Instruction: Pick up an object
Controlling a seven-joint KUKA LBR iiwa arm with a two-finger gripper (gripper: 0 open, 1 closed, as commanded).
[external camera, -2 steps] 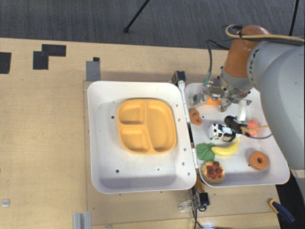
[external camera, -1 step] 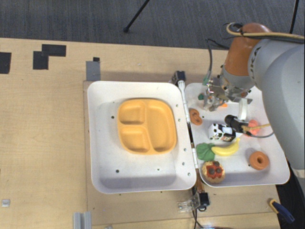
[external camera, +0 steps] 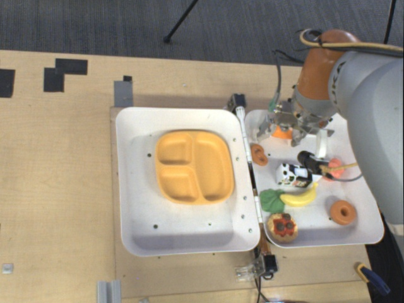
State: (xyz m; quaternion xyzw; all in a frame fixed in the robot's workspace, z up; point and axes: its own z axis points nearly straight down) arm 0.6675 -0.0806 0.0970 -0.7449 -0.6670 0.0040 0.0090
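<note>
My gripper [external camera: 287,129] hangs low over the far end of the right bin [external camera: 360,235], with the orange-banded wrist above it. A small orange object [external camera: 282,132] lies right under the gripper, partly hidden by it; whether they touch is unclear. Elsewhere in this bin lie a small brown doughnut [external camera: 258,154], a black-and-white toy [external camera: 291,175], a yellow banana [external camera: 300,199], a green leaf [external camera: 271,199], a berry tart [external camera: 282,226], a larger orange doughnut [external camera: 343,213] and a pink piece [external camera: 334,166].
The left bin [external camera: 136,188] holds a yellow divided plate [external camera: 192,166] in its middle. The wall between the two bins [external camera: 248,163] runs just left of the small doughnut. The arm's grey bulk covers the right bin's far right corner.
</note>
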